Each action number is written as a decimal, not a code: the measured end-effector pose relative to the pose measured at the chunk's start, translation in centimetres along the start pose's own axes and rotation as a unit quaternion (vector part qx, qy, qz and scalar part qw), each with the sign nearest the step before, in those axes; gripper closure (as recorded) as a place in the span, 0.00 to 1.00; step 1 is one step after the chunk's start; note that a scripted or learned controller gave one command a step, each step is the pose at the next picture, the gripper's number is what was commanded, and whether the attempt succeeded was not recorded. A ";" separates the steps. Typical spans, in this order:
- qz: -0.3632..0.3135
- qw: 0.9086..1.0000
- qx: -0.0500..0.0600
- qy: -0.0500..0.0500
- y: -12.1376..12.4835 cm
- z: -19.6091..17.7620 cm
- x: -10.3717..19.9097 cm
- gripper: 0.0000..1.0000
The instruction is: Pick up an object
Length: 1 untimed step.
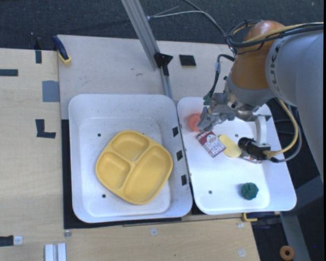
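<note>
In the right bin (271, 197), my gripper (206, 123) hangs low over the far left part. An orange-red round thing (192, 122) lies just to its left, partly covered by it. A red and white packet (211, 144) lies right below the gripper, with a pale yellow piece (230, 146) touching its right side. A dark green ball (249, 190) rests near the bin's front right corner, well apart from the gripper. Nothing shows as lifted.
The left bin (81, 110) holds a yellow divided plate (134, 167). A metal pole (144, 29) slants up behind the bins. The arm's grey and orange body (261, 58) covers the right bin's far right corner.
</note>
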State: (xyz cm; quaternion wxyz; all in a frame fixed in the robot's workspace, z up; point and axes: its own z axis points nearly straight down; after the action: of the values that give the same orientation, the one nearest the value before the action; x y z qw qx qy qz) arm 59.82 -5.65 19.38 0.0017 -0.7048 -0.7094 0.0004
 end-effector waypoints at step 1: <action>-0.001 1.000 -0.001 0.000 0.6 -1.0 6.1 1.00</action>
State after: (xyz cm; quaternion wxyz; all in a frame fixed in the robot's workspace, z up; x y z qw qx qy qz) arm 60.38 0.46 20.40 0.0010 -0.7042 -0.7100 -0.0006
